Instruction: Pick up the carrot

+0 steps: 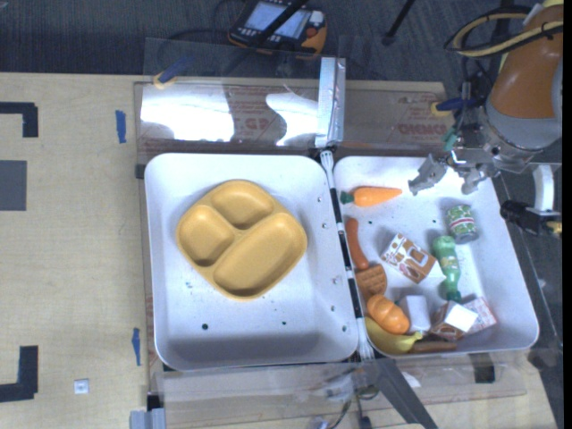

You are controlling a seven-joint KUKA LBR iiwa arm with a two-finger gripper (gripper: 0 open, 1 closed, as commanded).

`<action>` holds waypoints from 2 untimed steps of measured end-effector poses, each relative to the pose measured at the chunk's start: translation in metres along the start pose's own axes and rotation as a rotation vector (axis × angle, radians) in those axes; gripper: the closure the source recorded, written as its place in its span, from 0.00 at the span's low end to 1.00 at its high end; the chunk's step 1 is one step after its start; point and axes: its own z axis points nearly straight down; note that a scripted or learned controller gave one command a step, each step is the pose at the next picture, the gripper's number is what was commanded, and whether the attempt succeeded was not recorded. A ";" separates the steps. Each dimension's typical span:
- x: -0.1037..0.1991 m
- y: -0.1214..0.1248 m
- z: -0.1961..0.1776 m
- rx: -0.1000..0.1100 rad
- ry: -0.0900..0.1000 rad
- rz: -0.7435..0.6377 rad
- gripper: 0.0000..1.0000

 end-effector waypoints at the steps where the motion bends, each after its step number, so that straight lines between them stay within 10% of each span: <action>1: 0.034 0.047 0.089 -0.013 -0.003 -0.128 0.00; 2: 0.039 0.021 0.115 -0.006 -0.004 -0.127 0.00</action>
